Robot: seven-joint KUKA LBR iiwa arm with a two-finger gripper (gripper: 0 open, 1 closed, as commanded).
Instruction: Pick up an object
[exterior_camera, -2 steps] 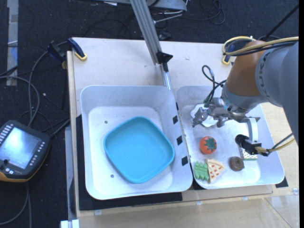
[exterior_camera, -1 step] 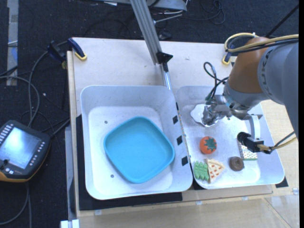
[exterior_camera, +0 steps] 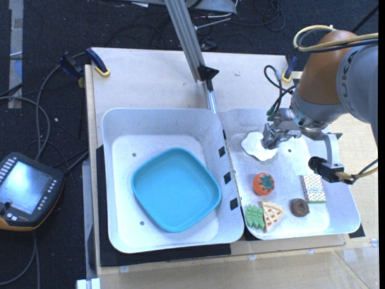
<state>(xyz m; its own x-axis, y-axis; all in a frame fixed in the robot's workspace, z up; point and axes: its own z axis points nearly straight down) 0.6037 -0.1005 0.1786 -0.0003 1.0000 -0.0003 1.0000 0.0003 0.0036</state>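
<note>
While the arm is reaching in over the right bin, you are looking at a pick that is not yet done. The gripper is hanging low over the far part of that bin, right above a flat white piece lying on the bin floor. Its tip is overlapping the near edge of that piece, so the white piece is reading as the likely target, but I cannot tell whether the fingers are spread or closed, nor whether they are touching it. Nothing is showing between them, so you should not be counting anything as held.

Every other candidate is resting on the bin floor. A red tomato-like toy is sitting near the middle, well clear of the gripper. Closer to the front edge, a green leafy piece and a pizza-slice toy are lying side by side and touching. A small brown round thing is sitting just beside a pale patterned block.

The left bin is carrying a blue tray, and the arm is nowhere near it.

By my judgement the approach is mostly made; the closing, the grip and the lift are all remaining, and the flat piece is looking hard to pinch.
</note>
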